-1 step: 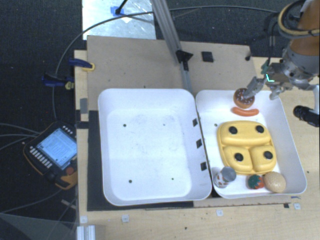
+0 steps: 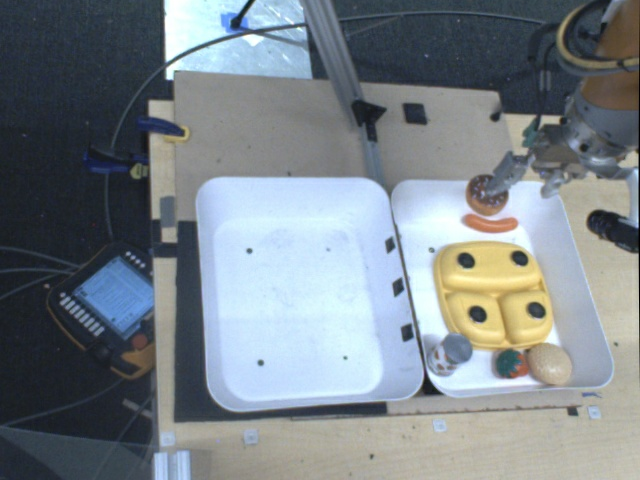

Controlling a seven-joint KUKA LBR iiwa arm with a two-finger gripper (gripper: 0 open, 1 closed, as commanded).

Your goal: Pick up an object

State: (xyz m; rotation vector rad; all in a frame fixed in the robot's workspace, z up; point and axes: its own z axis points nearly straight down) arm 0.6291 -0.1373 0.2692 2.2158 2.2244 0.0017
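Two shallow white bins are seen side by side on the desk [image 2: 300, 118]. The left bin [image 2: 295, 293] has a bare white floor marked by a few small dark dots. The right bin [image 2: 585, 298] holds all the loose things. A yellow tray [image 2: 492, 293] with four dark spots lies near its middle. An orange sausage [image 2: 491, 224] lies just beyond the tray's far edge, and a brown doughnut [image 2: 487, 196] with a speckled top sits just past the sausage, near the bin's far wall. Along the near wall a small grey and white figure [image 2: 448, 354] is found at the left, then a red and green ball [image 2: 511, 364], then a tan egg-shaped thing [image 2: 549, 364] just beside it.

The arm is seen reaching in from the right, and the claw [image 2: 520, 168] hangs over the far right corner of the right bin, just beside the doughnut. One finger [image 2: 503, 175] slants down towards the doughnut; whether the claw is apart or together cannot be told, and nothing is seen held in it.
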